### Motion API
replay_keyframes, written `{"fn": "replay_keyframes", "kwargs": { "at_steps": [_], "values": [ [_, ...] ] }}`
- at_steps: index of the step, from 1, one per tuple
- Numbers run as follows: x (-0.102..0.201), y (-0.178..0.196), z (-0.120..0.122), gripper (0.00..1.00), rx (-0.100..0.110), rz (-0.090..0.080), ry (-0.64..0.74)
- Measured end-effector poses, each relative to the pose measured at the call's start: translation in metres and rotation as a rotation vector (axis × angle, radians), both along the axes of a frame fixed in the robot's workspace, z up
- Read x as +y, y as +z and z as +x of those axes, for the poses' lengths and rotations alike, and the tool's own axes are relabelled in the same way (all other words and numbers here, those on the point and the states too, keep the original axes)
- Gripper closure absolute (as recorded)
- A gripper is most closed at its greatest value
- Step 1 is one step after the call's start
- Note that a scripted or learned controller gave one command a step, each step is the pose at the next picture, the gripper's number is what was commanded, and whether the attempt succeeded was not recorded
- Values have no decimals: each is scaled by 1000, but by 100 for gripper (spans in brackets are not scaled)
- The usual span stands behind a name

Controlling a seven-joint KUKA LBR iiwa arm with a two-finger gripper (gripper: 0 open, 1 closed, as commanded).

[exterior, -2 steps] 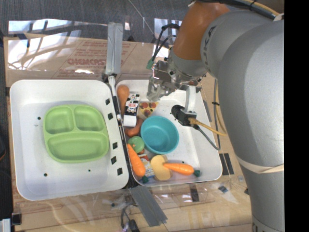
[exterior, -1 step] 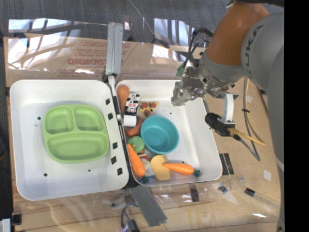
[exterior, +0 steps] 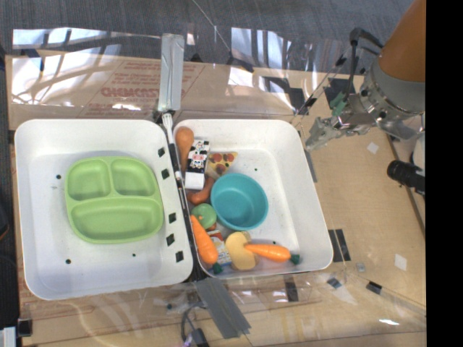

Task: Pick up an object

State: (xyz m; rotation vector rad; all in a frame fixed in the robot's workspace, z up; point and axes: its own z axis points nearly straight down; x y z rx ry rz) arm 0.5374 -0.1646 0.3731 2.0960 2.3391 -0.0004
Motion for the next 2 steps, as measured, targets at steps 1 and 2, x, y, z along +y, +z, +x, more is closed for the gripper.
{"fn": "replay_keyframes", "kwargs": {
  "at_steps": [1,2],
  "values": [
    [62,-114,12,100,15,3,-42],
    [9,-216,-37,100,16,2,-112]
  ]
}}
